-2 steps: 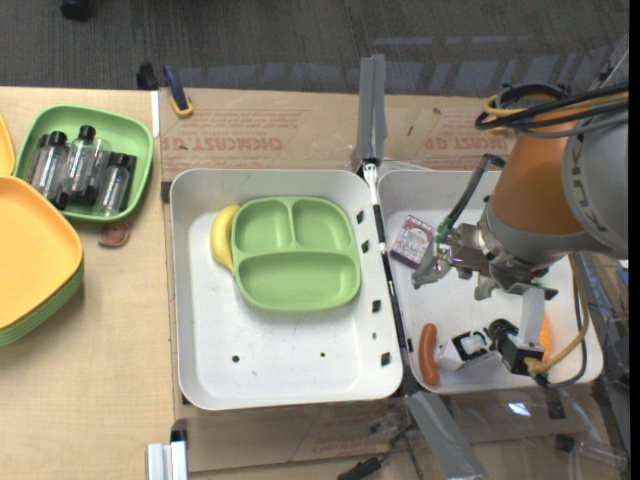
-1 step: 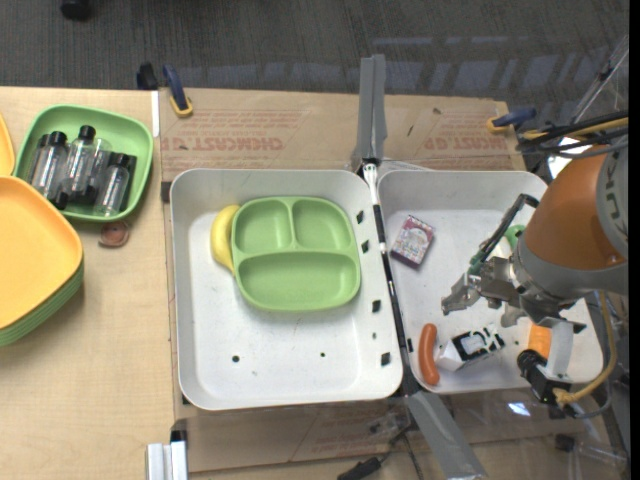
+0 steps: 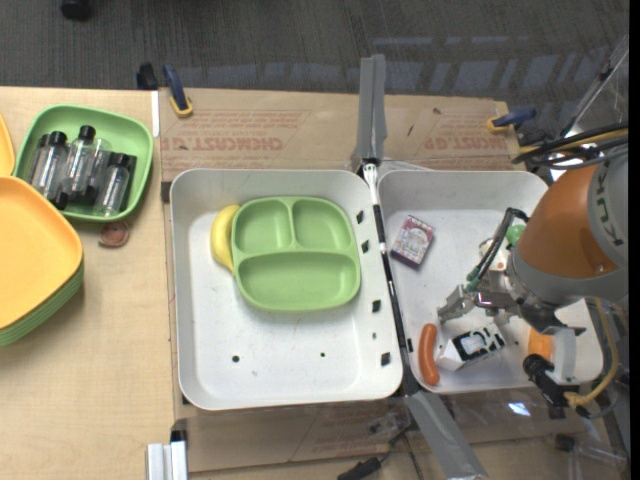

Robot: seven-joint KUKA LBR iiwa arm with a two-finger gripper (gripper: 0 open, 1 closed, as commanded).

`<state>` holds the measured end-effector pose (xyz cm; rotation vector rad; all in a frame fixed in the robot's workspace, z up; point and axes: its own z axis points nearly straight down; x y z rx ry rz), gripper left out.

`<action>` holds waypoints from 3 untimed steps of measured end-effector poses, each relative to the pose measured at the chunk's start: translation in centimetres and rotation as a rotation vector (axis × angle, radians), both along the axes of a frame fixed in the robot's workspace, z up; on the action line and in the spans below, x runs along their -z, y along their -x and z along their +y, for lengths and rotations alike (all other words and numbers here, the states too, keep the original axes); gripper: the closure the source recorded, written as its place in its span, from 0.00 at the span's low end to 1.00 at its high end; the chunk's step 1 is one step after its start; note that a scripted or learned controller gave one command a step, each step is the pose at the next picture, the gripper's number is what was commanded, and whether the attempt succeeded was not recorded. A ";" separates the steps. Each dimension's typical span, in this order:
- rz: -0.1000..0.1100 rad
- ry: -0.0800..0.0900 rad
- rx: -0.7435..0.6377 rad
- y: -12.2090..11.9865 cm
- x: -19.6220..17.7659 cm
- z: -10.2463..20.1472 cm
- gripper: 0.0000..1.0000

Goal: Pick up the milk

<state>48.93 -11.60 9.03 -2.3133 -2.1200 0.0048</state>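
White plastic bins, two, side by side on the bench. Left bin (image 3: 200, 368) carries a green divided plate (image 3: 295, 251) with a yellow object (image 3: 221, 236), likely a banana, tucked under its left edge; you can ignore both for this job.

Right bin (image 3: 450, 190) is where you work. Near its front wall lies a small white carton with a dark label, which I take for the milk (image 3: 472, 346). It lies on its side, tilted, with an orange-red hot dog toy (image 3: 428, 354) just beside it to the left. A small pink-and-white packet (image 3: 412, 241) sits well apart, toward the back of the bin. Something orange (image 3: 540, 344) lies partly hidden under the arm at the right.

Gripper (image 3: 478, 300) hangs low over the right bin, just behind the milk, at the end of the orange-banded wrist. It sits close above the carton, presumably lined up for a descent. From this angle you cannot tell how wide the tool stands, and nothing shows between its tips, so treat the milk as not yet held.

Judgement: approach phase, grasp not made. Watch the hot dog toy; it crowds the carton's left side and may get nudged or caught. The carton's tilt near the front wall leaves little room on that side.

Off to the left of the bench, a green tray of dark-capped bottles (image 3: 80, 168) and stacked yellow plates (image 3: 35, 258).
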 end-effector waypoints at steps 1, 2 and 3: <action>0.002 0.000 0.003 0.0 -0.8 -0.1 1.00; -0.003 0.001 -0.222 -5.2 -4.3 1.1 1.00; -0.005 0.002 -0.438 -8.3 -10.1 3.2 1.00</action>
